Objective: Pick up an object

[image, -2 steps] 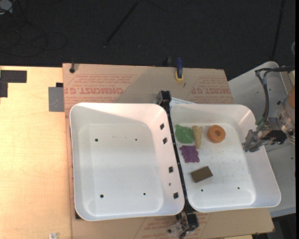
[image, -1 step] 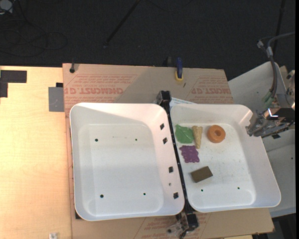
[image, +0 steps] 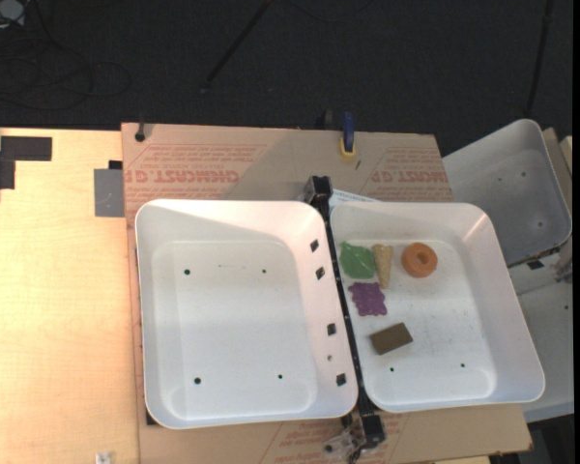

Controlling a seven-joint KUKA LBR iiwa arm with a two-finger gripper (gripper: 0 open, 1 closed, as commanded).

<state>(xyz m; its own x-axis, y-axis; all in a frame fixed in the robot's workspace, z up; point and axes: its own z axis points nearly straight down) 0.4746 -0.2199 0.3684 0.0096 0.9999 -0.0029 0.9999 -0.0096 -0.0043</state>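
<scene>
Orange ring (image: 420, 260), green piece (image: 358, 259), brown block (image: 391, 338)

Dark floor (image: 271, 46) behind a pale wooden bench (image: 48, 307) topped with cardboard (image: 271, 162).

Right bin (image: 493, 356) holds five small objects, seemingly toys.

5 small things lie in the right white bin (image: 483, 259), near its left wall. A flat green piece (image: 357, 258) touches a pale cream cone (image: 382, 263). Just beside the cone sits an orange ring (image: 420, 260). Below them is a bumpy purple piece (image: 368, 299). Lower still lies a brown block (image: 391, 338), tilted.
</scene>
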